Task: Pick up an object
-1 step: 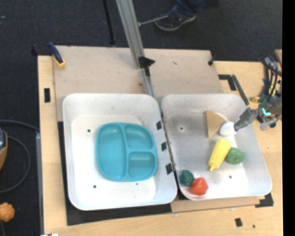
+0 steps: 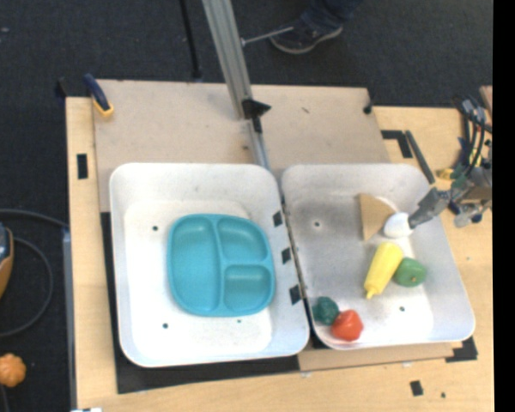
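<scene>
Nearest the camera, at the lower edge of the right-hand shallow white bin [image 2: 438, 329]: a small red tomato-like toy [image 2: 348, 325] touching a dark green rounded toy [image 2: 326, 309] just to its left. Above and right of these, a yellow plastic corn-shaped toy [image 2: 382, 269], long axis running from lower left to upper right, with a green rounded toy [image 2: 409, 272] touching its right side. Higher still, a tan wedge-shaped piece [image 2: 374, 214] and, just at its lower right, a small white egg-shaped object [image 2: 397, 225].

End effector [image 2: 419, 215] reaching in from the right edge of the frame, tip slanted down and leftward, just beside or touching the white egg; contact not clear from this angle. Open or clenched: cannot tell, too small and blurred. Nothing visibly gripped.

Likely target, judged from the pose: the white egg, lying immediately lower left of the tip. Yellow corn next nearest, below and slightly left; approach across its short axis would suit it best.

Left-hand white bin [image 2: 137, 333] carrying a teal compartmented plastic plate [image 2: 219, 264]. Pale wooden tabletop [image 2: 86, 256] beneath both bins. Small orange round object [image 2: 9, 368] at lower left of the frame.

No readable brands, labels or writing anywhere.
</scene>
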`<state>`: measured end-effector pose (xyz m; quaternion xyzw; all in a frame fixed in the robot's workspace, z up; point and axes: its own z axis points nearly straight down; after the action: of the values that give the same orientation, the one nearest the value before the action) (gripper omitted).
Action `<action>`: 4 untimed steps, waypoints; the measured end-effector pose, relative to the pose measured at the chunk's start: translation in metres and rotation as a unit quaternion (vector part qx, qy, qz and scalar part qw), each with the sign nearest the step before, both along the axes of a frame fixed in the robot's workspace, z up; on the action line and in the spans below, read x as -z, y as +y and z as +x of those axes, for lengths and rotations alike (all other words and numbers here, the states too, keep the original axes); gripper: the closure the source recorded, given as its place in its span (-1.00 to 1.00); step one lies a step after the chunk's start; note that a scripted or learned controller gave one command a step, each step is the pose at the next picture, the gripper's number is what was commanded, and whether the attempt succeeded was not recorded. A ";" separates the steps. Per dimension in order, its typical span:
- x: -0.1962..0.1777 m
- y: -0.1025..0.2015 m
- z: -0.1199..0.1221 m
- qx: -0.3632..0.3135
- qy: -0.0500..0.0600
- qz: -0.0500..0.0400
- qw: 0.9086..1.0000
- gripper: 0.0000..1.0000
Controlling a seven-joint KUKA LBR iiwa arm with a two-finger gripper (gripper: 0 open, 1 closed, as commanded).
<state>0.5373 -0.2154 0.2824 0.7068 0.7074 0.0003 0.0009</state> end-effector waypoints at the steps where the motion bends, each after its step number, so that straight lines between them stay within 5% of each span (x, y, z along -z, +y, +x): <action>1: 0.042 -0.001 -0.003 0.000 0.002 0.000 1.000 -1.00; 3: 0.167 -0.007 -0.004 0.000 0.003 0.000 1.000 -1.00; 4: 0.152 -0.009 -0.002 0.002 -0.002 -0.001 1.000 1.00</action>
<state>0.5357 -0.2240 0.1306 0.7079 0.7063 0.0009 0.0027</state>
